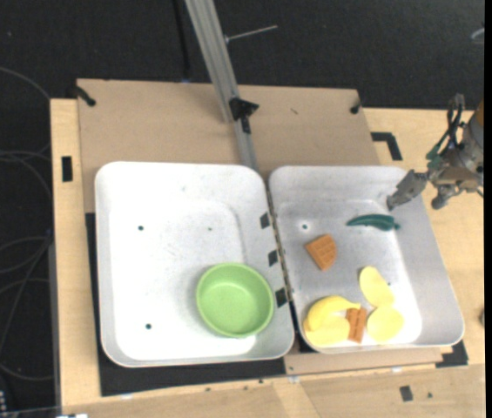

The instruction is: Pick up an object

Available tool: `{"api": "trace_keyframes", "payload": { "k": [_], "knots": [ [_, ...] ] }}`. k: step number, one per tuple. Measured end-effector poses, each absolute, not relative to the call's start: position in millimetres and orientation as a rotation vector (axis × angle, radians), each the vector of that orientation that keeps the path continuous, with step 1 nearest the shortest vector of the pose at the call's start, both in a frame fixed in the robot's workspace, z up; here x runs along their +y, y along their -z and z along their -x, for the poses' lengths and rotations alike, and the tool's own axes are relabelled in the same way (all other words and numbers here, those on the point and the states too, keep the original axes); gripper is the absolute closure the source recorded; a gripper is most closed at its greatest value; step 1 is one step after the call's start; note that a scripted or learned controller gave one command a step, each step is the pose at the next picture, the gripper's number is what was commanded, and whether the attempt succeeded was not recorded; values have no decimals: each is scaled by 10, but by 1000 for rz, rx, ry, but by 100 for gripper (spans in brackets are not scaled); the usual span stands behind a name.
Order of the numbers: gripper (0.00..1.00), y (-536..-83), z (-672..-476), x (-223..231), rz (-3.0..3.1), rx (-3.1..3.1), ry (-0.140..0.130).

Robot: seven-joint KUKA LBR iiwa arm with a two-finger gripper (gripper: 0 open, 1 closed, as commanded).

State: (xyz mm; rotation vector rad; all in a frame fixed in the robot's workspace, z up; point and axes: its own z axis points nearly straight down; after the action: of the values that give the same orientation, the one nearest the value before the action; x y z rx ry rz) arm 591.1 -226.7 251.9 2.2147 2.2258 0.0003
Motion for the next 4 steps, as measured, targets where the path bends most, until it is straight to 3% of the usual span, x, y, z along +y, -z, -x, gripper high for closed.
{"api": "trace_keyframes", "payload": {
  "k": [1, 4],
  "knots": [
    [0, -2522, -5909, -2272, -2214, 2226, 1],
    [0, -983, -5891, -2203, -2222, 2221, 6]
  ]
}}
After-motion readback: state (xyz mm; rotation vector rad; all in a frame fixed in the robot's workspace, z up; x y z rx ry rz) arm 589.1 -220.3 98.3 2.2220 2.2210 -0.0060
